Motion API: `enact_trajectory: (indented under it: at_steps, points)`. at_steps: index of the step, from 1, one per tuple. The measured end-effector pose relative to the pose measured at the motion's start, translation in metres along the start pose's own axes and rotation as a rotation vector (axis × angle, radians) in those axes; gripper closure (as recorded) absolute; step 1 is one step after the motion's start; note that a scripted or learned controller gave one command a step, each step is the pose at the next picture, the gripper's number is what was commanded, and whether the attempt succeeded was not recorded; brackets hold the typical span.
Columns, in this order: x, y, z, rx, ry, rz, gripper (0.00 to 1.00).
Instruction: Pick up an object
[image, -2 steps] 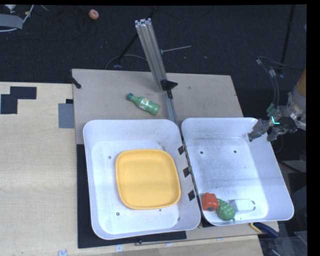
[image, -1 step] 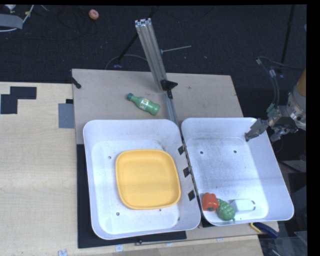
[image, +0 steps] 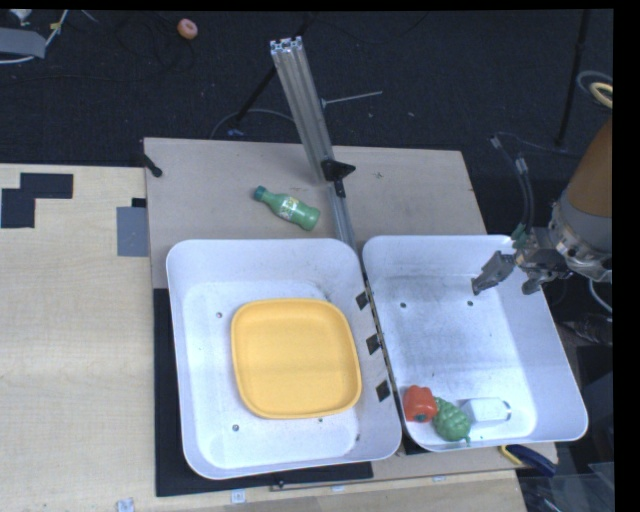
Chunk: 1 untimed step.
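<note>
In the right bin (image: 450, 320), a red toy (image: 420, 403), a green toy (image: 451, 421) and a small white object (image: 486, 409) lie together in the near corner. My gripper (image: 510, 274) hangs over the bin's far right part, well away from those objects. Its two dark fingers are spread apart, open, with nothing between them. A yellow square plate (image: 295, 356) lies flat in the left bin (image: 200, 300).
A green bottle (image: 287, 208) lies on its side on the bench behind the left bin. A metal rail (image: 310, 100) slants down toward the gap between the bins. Black clips (image: 372, 343) sit along the divide between the bins.
</note>
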<state>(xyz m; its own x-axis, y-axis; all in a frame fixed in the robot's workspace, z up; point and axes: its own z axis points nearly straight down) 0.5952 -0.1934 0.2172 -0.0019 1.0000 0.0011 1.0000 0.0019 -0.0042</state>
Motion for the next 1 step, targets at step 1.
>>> enact_trajectory:
  at_steps: [1]
  points:
    - [0.0004,-0.0015,0.0426,0.000,0.000,0.001,0.00]
